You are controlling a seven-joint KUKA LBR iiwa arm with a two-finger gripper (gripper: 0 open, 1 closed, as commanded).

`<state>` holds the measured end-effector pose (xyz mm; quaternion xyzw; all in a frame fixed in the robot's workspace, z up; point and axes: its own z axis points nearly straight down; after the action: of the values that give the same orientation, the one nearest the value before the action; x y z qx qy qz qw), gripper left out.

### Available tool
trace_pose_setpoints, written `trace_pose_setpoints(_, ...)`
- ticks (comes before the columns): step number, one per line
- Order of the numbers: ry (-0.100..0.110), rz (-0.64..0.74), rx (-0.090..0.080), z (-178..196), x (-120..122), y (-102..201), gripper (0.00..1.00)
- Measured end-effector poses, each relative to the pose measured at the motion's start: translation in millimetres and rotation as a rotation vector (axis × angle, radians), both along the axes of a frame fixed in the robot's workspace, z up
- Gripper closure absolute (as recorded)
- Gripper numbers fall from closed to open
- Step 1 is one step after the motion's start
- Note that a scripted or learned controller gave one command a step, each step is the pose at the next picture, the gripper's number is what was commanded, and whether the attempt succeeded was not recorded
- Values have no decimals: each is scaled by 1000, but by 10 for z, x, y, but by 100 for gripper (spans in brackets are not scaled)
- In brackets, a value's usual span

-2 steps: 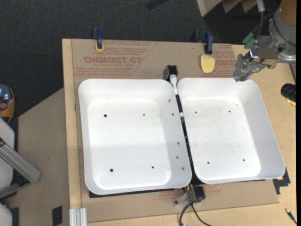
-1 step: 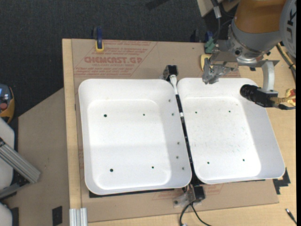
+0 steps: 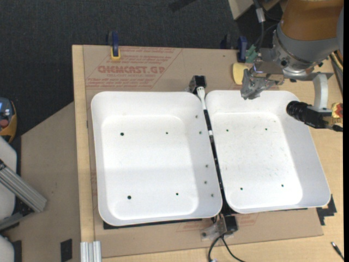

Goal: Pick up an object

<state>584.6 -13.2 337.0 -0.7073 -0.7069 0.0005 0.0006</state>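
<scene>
My gripper hangs over the far rim of the right white bin, near its far-left corner. Nothing shows under or in it. A small pale yellow thing lies on the brown board just beyond that rim, a little to the left of the gripper; its shape is partly hidden by the wrist. The left white bin sits beside the right one, and the two touch along a black strip in the middle.
Both bins rest on a brown board printed with red lettering. A blue and yellow clamp holds the board's far edge. A black clip sits at the far end of the seam between the bins.
</scene>
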Motion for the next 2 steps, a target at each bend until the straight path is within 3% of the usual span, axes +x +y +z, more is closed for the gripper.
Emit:
trace_pose_setpoints(1,1,-1,0,38,-258,-98,100)
trace_pose_setpoints(2,1,1,0,-424,-36,54,100)
